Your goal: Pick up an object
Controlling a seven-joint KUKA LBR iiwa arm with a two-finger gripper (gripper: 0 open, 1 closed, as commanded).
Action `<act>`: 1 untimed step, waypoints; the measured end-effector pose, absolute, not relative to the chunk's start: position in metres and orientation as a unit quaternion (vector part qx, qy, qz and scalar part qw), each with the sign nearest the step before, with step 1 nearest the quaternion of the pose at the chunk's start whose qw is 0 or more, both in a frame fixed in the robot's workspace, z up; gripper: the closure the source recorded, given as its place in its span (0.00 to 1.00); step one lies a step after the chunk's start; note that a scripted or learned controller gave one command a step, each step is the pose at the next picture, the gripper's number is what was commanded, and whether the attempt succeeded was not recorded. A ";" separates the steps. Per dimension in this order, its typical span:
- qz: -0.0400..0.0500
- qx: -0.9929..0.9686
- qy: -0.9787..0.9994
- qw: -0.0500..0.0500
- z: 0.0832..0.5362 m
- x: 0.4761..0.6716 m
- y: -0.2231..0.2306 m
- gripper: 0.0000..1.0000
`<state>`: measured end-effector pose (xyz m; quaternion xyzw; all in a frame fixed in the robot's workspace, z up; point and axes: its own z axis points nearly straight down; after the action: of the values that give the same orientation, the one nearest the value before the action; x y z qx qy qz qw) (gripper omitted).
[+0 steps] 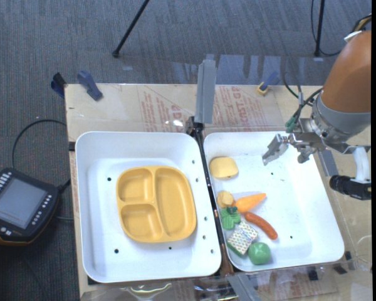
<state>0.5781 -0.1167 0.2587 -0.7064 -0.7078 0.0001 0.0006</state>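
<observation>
Gripper: the gripper [288,149] hangs over the top part of the right bin [313,187]. Its two fingers [272,150] stand apart, and nothing is between them.
Arm: the grey arm [348,74] with the orange band comes in from the right, behind the gripper.
Pale yellow food: a round yellow piece [224,167] lies down and to the left of the gripper, near the bin's left wall. It is the closest toy to the gripper, but not touching it.
Carrot: an orange carrot [250,200] lies below the gripper, a bit to the left.
Small yellow piece: a small yellow lump [225,198] sits just beside the carrot's thick end, farther left of the gripper.
Red-orange sausage: a long red-orange toy [262,225] lies lower down, past the carrot.
Green leafy toy: a dark green toy [230,218] sits below the small yellow lump.
Checked packet: a little packet with squares on it [242,237] lies well below the gripper.
Green ball: a round green toy [259,253] is the farthest down, near the bin's front edge.
Left bin: the left bin [94,168] is far to the gripper's left. It holds a yellow tray [155,203] with three parts.
</observation>
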 end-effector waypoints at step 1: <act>0.004 -0.677 -0.736 0.006 0.143 0.541 -0.084 0.00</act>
<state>0.5411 -0.0839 0.1426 -0.6768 -0.7362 0.0035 0.0060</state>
